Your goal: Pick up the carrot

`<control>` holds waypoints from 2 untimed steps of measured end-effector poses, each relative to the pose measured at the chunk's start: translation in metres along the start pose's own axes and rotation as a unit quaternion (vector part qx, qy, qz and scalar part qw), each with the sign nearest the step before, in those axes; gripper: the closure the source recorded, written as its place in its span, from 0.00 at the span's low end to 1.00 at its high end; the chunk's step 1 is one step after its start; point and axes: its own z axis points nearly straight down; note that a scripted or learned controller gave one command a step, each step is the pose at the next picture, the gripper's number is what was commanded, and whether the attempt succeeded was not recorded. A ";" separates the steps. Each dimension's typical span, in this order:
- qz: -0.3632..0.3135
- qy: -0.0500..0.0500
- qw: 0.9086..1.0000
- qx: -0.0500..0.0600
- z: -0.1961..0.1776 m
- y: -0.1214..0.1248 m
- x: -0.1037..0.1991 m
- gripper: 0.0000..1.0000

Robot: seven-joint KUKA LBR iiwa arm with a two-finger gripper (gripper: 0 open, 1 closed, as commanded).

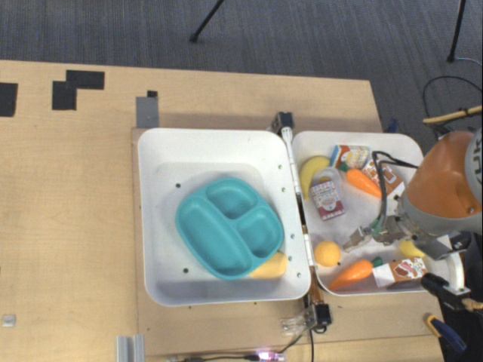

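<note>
Leftmost, left bin (155,225) holds teal divided plate (230,226), yellow item tucked at its lower right edge. Right bin (362,137): yellow ball (327,254), carrot (352,274) lying along front wall, second carrot (363,182) near back. Gripper (370,233) hovers above front carrot, fingers parted, nothing between them.

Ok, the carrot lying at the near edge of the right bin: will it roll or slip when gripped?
The carrot looks smooth and tapered, so the fingers may slide toward its thin end. Its round body could roll, though the bin wall and the orange ball beside it may check that. It looks rigid, probably plastic.
</note>
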 end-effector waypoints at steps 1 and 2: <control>-0.204 -0.002 0.979 -0.004 0.003 0.006 0.047 0.00; -0.086 0.000 0.996 -0.002 0.003 -0.002 0.010 0.00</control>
